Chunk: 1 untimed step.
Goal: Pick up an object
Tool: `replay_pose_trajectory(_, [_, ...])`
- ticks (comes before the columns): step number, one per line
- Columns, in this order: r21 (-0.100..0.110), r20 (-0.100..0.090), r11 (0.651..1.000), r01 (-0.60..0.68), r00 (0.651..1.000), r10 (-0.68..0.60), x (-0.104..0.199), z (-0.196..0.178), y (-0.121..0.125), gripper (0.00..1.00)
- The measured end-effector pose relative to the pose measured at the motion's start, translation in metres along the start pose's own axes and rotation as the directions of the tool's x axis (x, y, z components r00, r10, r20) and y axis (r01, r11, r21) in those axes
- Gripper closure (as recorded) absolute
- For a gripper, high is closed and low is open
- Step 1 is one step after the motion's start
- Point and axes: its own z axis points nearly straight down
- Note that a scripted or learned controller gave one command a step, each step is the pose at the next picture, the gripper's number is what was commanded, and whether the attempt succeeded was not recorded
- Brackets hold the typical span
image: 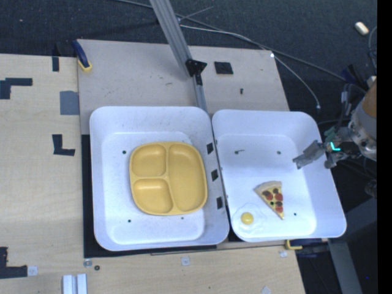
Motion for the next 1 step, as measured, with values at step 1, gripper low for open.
replay_pose_trajectory(1, [-0.002, 0.001, 1.0, 0.0, 1.0, 0.0, -0.0001, -0.0005, 0.0004, 0.0])
